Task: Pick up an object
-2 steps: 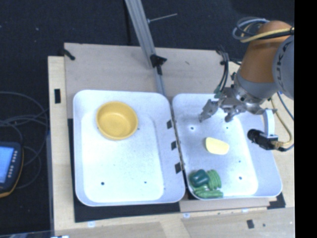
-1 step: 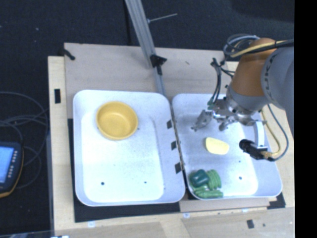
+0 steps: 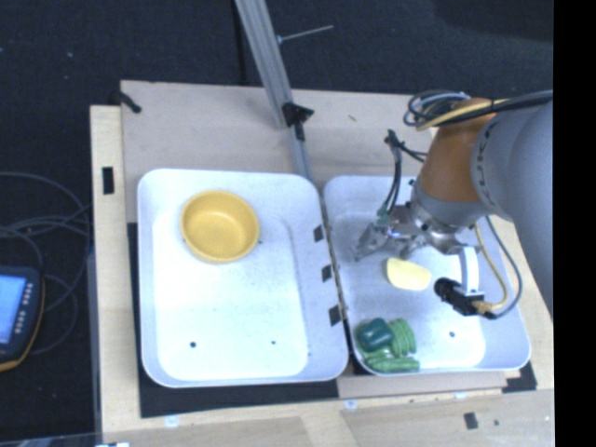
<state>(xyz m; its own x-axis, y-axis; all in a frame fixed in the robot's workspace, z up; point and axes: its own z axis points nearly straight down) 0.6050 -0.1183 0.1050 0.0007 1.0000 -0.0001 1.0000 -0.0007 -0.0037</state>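
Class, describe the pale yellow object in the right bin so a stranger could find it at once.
Find the right bin. Beside the hand, near the bin's middle, lies the pale yellow object. Its neighbour, the green object, sits nearer the front edge and is much darker.

The bowl (image 3: 220,226) at the upper left is yellow, and both bins (image 3: 233,343) are white. At the lower right, a pale yellow object (image 3: 408,274) lies above a green one (image 3: 386,339).

A bowl (image 3: 220,225) is sitting in the left bin (image 3: 233,352), toward its far left corner. In the right bin (image 3: 498,347), a small lump (image 3: 408,274) is lying behind a toy (image 3: 386,340) near the front edge.
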